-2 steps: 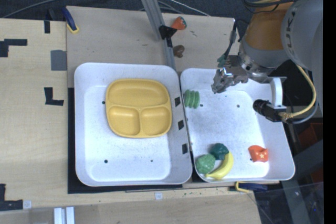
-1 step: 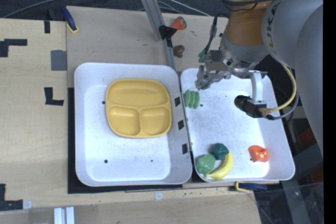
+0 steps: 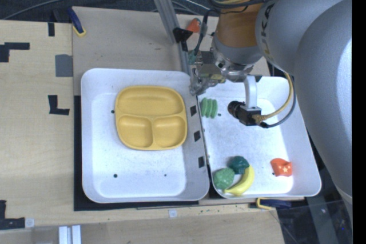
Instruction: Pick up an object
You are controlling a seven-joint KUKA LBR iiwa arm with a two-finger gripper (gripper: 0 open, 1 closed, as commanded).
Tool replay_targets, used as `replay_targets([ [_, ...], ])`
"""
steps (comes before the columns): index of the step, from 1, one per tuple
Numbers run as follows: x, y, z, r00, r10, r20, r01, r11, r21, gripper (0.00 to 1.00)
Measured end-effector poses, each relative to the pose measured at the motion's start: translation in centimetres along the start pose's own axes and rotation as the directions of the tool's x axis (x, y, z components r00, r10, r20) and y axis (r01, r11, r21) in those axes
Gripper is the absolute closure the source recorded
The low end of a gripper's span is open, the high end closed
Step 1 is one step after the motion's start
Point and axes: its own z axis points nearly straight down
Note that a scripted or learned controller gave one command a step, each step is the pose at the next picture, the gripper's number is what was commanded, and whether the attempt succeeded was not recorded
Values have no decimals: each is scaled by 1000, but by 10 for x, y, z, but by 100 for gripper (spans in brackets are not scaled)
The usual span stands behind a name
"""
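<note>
The gripper (image 3: 198,82) hangs under the orange-banded wrist, over the far left corner of the right bin (image 3: 297,140), close to the divider between the bins. A green ridged piece (image 3: 209,107) lies on the bin floor just in front of it, apart from it. At the right bin's near edge sit a light green lump (image 3: 225,178), a dark teal piece (image 3: 239,163) and a yellow banana (image 3: 246,182), bunched together. An orange-red piece (image 3: 281,167) lies alone to their right. I see nothing held in the gripper.
A yellow divided plate (image 3: 151,117) lies in the left bin (image 3: 97,180). A black cabled unit (image 3: 246,113) hangs from the arm over the right bin. A slanted metal post (image 3: 163,3) rises behind the bins. The arm's grey bulk covers the right side.
</note>
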Motion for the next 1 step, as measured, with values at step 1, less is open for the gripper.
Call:
replay_targets([
  [1,55,18,0,1000,1,0,-1,1000,-1,100],
])
